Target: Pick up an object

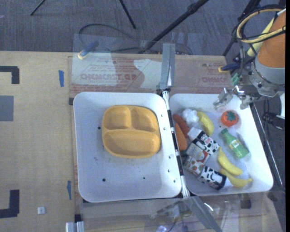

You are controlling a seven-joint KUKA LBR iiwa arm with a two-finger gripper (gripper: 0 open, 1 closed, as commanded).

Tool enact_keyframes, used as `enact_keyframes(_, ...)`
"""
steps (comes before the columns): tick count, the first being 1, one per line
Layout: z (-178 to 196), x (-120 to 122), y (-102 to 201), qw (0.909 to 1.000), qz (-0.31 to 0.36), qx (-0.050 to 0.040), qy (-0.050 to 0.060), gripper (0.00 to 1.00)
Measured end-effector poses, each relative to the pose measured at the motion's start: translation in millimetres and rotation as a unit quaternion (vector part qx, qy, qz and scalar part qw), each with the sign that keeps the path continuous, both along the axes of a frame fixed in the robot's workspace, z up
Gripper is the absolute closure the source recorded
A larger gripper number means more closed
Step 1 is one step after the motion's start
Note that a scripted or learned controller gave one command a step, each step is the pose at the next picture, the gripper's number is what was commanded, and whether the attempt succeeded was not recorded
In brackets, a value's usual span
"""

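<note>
Camera view: bananas (229, 166), bottle (234, 144), cartons (199, 154) crowd right bin (263, 149).

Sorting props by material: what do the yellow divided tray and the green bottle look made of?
Yellow divided tray: likely moulded plastic, matte; uniform colour, rounded compartment edges, soft sheen. Green bottle: probably glossy plastic, with bright highlights on its body; too small to be sure.

I am looking down on a robotics lab test cell. Black tripod legs (127, 13) are standing on grey carpet (54, 27) behind my table (36, 136), whose wooden top is carrying black alignment marks (11, 74) and blue tape (61, 78). Bundled yellow and black cables (253, 27) are looping off the arm (272, 54).
</note>
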State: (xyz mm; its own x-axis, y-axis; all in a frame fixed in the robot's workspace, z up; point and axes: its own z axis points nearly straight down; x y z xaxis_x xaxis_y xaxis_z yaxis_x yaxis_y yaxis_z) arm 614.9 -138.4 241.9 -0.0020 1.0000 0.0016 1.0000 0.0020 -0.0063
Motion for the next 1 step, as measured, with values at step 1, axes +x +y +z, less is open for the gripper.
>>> enact_keyframes(1,120.5,36.2,8.8,0.9914,-0.131,-0.0022,-0.002,0.00)
